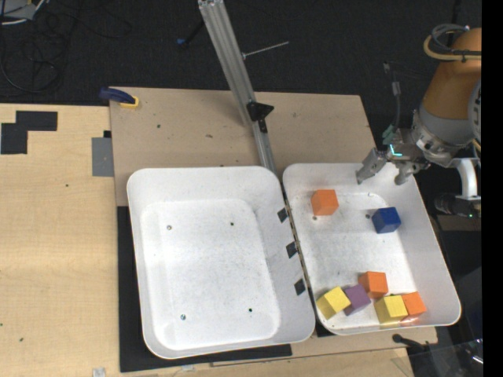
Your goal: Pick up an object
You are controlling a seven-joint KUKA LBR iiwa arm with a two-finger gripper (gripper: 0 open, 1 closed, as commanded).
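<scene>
Nearest the camera, along the near edge of the right bin (pixel 445 277), sits a tight cluster of small blocks: a yellow block (pixel 334 300), a purple block (pixel 357 297) touching it, an orange block (pixel 374 282) just behind, and at the near right corner a second yellow block (pixel 391 309) pressed against another orange block (pixel 413 303). I judge these poor targets, because neighbours leave my fingers no room to drop on either side.

Farther back, the blue block (pixel 386 220) stands alone toward the right side of the same bin, and a lone orange block (pixel 324 203) rests to its left, near the divider. Either is free on all sides. The left bin (pixel 141 183) lies beside them.

At the far right corner of the right bin hangs my gripper (pixel 385 166), fingers spread apart and holding nothing, above the bin's far rim. The blue block is the closest thing to it, just nearward.

To do this well, I should centre over the blue block, turn my wrist so the fingers meet two flat faces rather than corners, come straight down until the tips straddle it, then close and lift slowly. Its slight twist against the bin walls means alignment matters most.
</scene>
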